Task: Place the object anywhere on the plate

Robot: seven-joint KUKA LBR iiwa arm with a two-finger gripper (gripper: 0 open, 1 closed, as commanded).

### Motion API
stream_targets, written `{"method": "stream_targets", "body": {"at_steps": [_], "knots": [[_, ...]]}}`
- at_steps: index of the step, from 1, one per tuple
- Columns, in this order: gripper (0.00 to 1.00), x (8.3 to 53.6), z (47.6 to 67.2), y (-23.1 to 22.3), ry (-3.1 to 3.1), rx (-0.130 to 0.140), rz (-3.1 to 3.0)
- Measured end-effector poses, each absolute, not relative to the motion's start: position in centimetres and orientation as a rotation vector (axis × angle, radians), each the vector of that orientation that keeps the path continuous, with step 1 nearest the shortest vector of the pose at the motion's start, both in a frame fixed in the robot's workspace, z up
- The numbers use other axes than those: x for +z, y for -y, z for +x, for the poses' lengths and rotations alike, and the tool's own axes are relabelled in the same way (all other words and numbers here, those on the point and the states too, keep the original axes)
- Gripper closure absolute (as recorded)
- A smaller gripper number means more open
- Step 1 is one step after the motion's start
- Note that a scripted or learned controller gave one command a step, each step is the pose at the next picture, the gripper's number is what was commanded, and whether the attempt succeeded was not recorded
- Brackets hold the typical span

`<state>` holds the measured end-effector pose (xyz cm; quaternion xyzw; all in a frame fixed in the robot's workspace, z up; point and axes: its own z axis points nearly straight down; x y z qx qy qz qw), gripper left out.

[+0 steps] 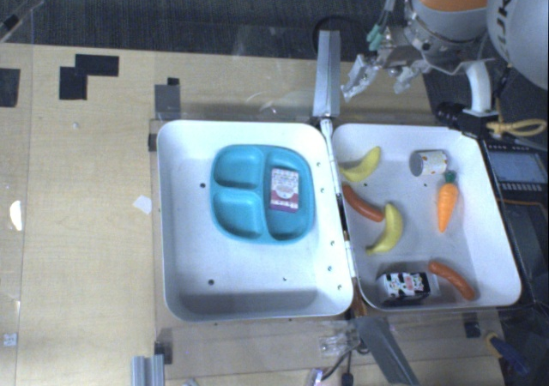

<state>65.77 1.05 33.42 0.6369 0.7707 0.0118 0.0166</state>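
A blue divided plate lies in the left bin. In the plate's right compartment rests a small white and pink packet. My gripper hangs above the far edge of the right bin, well clear of the plate. It is open with nothing between its fingers.
The right bin holds two yellow bananas, two red sausages, a carrot, a small grey can and a black packet. A metal post stands behind the divider between the bins.
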Motion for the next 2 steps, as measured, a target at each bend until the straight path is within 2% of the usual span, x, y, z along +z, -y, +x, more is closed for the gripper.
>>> {"method": "stream_targets", "body": {"at_steps": [1, 2], "knots": [[1.0, 34.65, 65.91, -1.13, -2.397, 0.042, 1.969], [0.0, 34.64, 65.91, -1.16, -2.399, 0.042, 1.967]]}}
